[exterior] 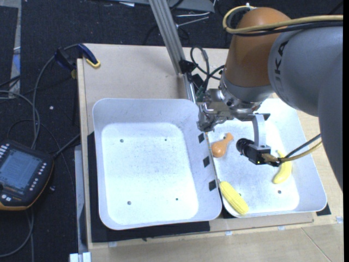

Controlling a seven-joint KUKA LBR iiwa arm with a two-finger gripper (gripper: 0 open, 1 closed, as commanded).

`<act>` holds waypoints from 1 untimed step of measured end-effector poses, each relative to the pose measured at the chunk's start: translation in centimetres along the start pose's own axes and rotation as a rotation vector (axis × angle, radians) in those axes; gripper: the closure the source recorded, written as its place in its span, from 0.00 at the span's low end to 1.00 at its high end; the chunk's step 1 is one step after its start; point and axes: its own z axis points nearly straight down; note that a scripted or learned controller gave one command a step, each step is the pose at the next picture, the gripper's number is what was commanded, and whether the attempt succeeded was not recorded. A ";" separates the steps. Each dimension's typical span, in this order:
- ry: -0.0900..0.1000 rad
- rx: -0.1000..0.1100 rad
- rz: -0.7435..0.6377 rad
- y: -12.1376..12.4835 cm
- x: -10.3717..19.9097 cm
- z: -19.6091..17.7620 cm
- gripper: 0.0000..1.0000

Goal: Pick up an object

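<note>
The arm [283, 53] reaches in from the right over the right bin [305, 201]. Its gripper [210, 123] hangs at that bin's left edge, just above an orange pear-shaped toy [221, 146]. A yellow corn cob [233, 197] lies near the bin's front left corner. A yellow banana [282, 172] lies further right. The left bin [109, 119] adjoins it. A teach pendant [19, 173] rests on the floor at left.

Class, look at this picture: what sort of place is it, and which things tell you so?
Probably a robotics lab: a grey and orange robot arm over two shallow white plastic bins, a handheld control pendant, and loose black cables.
</note>
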 end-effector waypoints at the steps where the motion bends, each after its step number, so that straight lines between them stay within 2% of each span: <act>1: 0.000 0.001 0.000 0.8 5.0 0.8 1.00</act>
